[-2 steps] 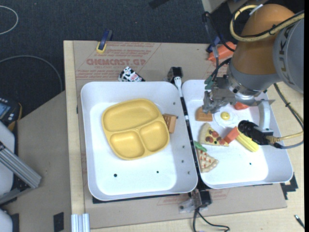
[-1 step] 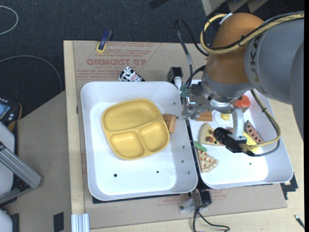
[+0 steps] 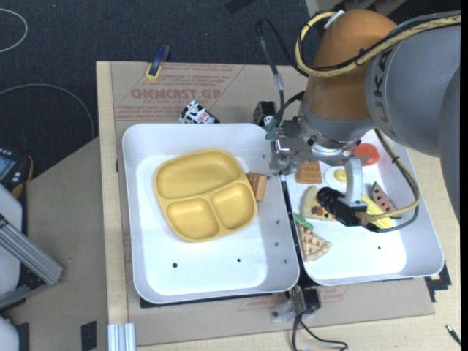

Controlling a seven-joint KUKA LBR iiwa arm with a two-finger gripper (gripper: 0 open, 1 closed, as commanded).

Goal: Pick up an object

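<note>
My gripper (image 3: 282, 154) hangs over the ridge between the two bins, near their back edge. In the left bin (image 3: 146, 262) lies a yellow divided plate (image 3: 205, 194), with a small brown block (image 3: 257, 186) against its right rim, just below and left of the gripper. The right bin (image 3: 409, 258) holds toy food: an orange waffle square (image 3: 309, 172), a fried egg (image 3: 338, 175), a red tomato piece (image 3: 366, 153), a watermelon slice (image 3: 381, 194), a yellow piece (image 3: 382, 221) and a pizza slice (image 3: 313, 242). The arm hides part of this bin's back.
Behind the left bin, a small black-and-white object (image 3: 196, 112) and a blue-and-yellow tool (image 3: 156, 63) lie on the cardboard sheet (image 3: 183, 86). The arm's grey body (image 3: 417, 79) fills the space above the right bin's far corner.
</note>
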